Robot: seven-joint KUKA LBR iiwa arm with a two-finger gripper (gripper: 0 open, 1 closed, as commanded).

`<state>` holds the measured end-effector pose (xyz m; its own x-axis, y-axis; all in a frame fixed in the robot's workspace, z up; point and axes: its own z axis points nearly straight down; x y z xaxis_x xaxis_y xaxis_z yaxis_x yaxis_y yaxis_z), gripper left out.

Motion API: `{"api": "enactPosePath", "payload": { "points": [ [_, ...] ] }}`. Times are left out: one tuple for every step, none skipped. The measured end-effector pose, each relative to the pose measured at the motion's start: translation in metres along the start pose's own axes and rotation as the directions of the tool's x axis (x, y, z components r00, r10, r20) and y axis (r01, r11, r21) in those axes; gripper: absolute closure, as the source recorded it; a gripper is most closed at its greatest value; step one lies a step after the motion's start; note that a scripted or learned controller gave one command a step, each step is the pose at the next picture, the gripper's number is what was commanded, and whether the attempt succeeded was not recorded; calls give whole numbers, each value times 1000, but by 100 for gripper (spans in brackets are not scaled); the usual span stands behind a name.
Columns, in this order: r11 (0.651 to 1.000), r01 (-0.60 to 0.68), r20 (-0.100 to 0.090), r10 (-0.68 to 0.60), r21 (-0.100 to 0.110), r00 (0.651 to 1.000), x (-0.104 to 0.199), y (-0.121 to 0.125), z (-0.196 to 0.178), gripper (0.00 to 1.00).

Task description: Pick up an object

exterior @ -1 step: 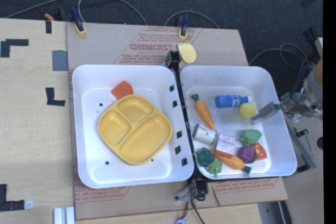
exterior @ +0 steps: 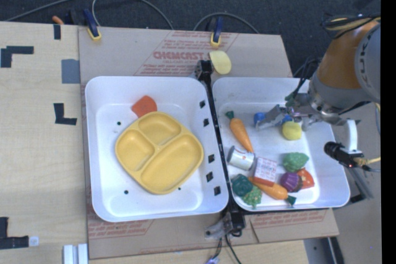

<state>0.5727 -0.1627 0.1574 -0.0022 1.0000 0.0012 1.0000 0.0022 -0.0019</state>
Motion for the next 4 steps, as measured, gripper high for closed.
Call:
{"api": "enactPosePath", "payload": {
  "points": [
    [1000,0,0,0,1,1000,66,39,47,0],
    [1000,-3,7,3,-4,1000,66,21,72,0],
    [1000,0,1,0,-2,1000,62,33,72,0],
    [1000,-3,5,3,-5,1000,66,28,72,0]
  ]
}}
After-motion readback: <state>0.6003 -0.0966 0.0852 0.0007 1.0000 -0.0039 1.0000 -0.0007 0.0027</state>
